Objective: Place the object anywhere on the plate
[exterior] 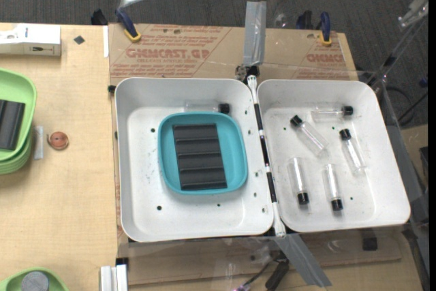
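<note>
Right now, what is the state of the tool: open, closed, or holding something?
Tool: its state cannot be told from the camera view.

At the upper right edge a pale piece [415, 8] juts in at a slant, high and far back, and whether it belongs to the arm or to something else cannot be told from here.

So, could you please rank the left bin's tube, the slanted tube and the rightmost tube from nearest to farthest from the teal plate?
1. left bin's tube: just behind the teal plate, along its far rim.
2. slanted tube: in the right bin, left part.
3. rightmost tube: same bin, toward its right wall.
</note>
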Available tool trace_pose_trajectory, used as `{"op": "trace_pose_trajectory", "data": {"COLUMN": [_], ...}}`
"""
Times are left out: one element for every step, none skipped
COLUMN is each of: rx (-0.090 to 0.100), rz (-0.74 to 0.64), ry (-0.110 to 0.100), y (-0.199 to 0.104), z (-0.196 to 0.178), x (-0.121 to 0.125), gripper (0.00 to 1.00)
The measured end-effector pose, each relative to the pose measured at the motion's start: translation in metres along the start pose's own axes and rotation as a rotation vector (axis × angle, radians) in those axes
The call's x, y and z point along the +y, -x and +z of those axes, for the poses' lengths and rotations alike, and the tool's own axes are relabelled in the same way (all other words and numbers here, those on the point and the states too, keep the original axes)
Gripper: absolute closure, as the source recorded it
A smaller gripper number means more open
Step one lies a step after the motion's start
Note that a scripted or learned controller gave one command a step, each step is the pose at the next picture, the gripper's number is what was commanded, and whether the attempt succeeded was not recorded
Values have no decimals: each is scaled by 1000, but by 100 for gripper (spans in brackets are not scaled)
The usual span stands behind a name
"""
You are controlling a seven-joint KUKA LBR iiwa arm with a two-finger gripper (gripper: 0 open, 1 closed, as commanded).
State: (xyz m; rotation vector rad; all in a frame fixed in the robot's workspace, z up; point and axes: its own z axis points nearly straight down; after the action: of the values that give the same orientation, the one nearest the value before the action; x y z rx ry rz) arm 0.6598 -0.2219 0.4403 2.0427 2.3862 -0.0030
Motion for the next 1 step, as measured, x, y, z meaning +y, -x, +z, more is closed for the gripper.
{"op": "trace_pose_trajectory", "data": {"rx": [0], "rz": [0], "ry": [0], "y": [0], "z": [0], "x": [0], "gripper": [0]}}
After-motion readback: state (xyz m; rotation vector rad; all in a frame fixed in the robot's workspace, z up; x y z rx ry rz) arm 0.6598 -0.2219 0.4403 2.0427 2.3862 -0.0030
